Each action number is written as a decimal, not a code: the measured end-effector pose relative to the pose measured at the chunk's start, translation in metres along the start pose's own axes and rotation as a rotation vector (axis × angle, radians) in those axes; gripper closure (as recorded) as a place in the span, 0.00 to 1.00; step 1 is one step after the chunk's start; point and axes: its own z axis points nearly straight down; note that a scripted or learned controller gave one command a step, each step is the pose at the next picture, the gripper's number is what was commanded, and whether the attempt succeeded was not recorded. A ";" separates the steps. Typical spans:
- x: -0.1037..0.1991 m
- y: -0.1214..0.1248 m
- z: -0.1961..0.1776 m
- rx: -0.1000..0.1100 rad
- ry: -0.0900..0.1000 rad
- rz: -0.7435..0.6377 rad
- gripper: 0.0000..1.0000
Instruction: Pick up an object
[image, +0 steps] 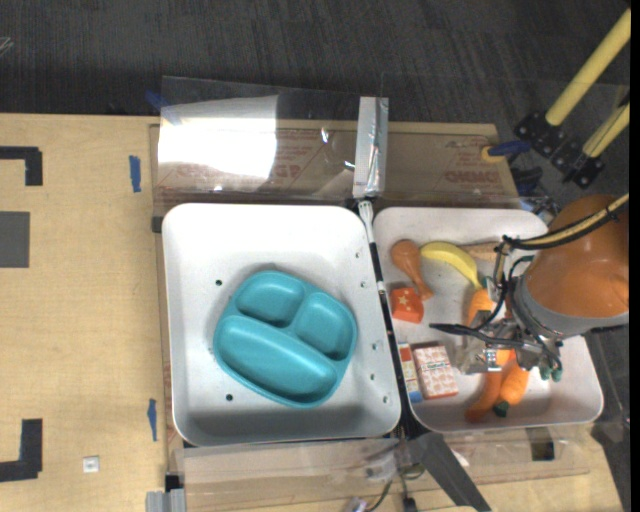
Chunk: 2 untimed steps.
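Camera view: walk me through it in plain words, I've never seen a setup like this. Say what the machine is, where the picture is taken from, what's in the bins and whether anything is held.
The picture comes from one fixed camera above the bench, looking down at a slant. The machine is a robot arm with an orange band, reaching in from the right. Its gripper hangs low over the right bin, among the objects. I cannot tell whether it holds anything.

The left bin holds a teal divided plate. The right bin holds toy food: a banana, a brownish piece beside it, a small red block, a printed box and an orange carrot-like piece near the front.
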 end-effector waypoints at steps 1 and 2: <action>-0.034 -0.017 -0.177 -0.001 0.015 -0.036 1.00; -0.046 0.034 -0.154 -0.006 0.028 -0.058 1.00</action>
